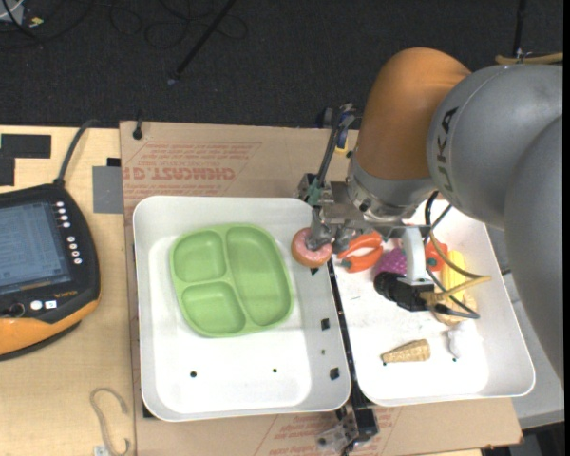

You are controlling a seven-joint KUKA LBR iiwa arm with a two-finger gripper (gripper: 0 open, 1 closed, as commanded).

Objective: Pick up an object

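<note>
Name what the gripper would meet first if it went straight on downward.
Probably the pink ring-shaped doughnut toy close below the gripper; depth is unclear, so they may already touch.

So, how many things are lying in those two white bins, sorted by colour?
Green plate: 1
Pink doughnut: 1
Orange toy: 1
Magenta toy: 1
Tan cone: 1
Total: 5 plainly seen; the arm may hide more.

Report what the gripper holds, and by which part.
It cannot be told. The pink doughnut sits right at the gripper, but any hold on it is hidden.
</note>
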